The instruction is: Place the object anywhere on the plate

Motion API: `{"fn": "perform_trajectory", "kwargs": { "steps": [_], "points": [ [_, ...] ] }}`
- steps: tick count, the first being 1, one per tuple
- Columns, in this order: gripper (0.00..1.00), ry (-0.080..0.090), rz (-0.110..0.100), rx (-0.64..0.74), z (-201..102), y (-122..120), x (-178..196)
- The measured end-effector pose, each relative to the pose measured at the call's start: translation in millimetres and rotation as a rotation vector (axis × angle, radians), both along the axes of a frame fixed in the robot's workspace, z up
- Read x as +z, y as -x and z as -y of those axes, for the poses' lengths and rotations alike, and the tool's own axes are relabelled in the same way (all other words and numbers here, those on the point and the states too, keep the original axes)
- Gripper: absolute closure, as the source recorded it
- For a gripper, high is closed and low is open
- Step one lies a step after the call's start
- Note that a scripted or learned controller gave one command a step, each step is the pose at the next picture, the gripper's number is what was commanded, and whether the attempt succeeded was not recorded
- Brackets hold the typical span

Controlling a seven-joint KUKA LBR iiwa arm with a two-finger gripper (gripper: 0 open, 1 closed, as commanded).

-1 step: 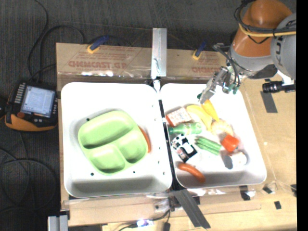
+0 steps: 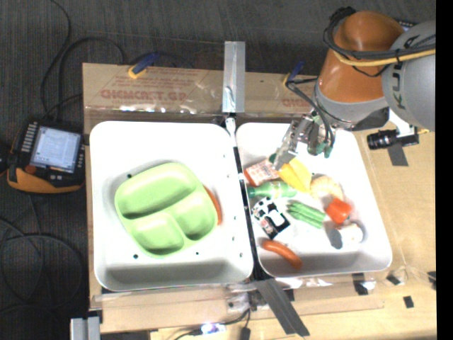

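Hand point(image 2: 291, 149) of your arm hung low over the right bin point(image 2: 368, 190), above the yellow block point(image 2: 297, 173) in the toy pile; can't tell its grip. Green plate point(image 2: 164, 205) sat in the left bin point(image 2: 102, 147).

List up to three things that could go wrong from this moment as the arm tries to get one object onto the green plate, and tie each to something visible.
1. The toys in the right bin lie crowded together, touching, so the gripper may catch two or nudge neighbours.
2. The gripper sits above the yellow piece near the bin's far edge; a grasp there could slip.
3. The green plate is in the left bin, so a carried item must cross the rims between the bins and might drop.
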State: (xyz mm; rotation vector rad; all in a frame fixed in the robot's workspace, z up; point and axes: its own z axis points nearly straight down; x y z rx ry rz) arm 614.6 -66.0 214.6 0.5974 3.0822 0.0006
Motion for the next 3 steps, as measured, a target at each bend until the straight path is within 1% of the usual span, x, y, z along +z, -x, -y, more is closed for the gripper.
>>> {"fn": "perform_trajectory", "kwargs": {
  "steps": [1, 2, 3],
  "points": [
    [1.0, -0.002, -0.002, -0.109, -61, 25, -1],
    [1.0, 0.0, -0.002, 0.003, -133, 13, -31],
    [0.0, 0.0, -0.002, 0.002, -133, 13, -31]
  ]
}}
